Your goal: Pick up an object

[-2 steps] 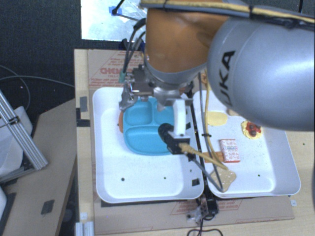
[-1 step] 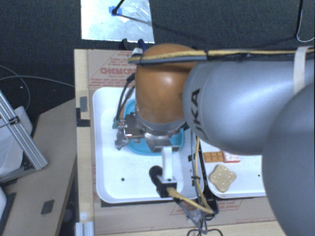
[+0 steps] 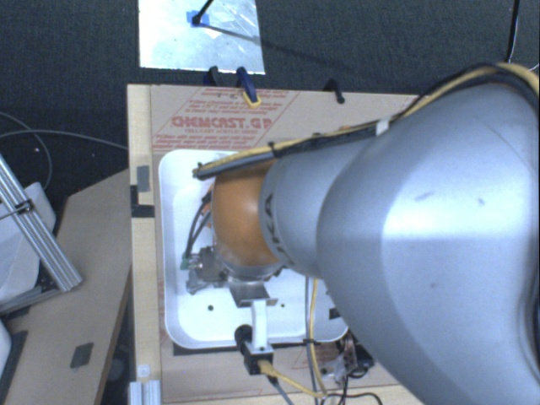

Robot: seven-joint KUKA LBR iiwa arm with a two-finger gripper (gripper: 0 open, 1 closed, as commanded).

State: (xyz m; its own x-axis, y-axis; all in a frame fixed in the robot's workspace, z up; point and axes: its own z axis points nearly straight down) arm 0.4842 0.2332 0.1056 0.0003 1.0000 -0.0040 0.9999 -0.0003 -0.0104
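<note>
The grey arm with its orange band (image 3: 240, 218) reaches in from the right and hangs low over the left white bin (image 3: 179, 226). It covers most of that bin's floor. The gripper (image 3: 201, 270) sits under the wrist near the bin's left wall, and just a metal part of it pokes out. Any objects in the bin are hidden by the arm. The big grey arm body also hides the right bin.
The bin rests on a cardboard sheet with red print (image 3: 224, 112). A blue clamp (image 3: 246, 84) holds the sheet's far edge, and a shiny panel (image 3: 201, 24) lies beyond it. An aluminium frame (image 3: 38, 234) stands at the left, over a wooden board (image 3: 93, 260).
</note>
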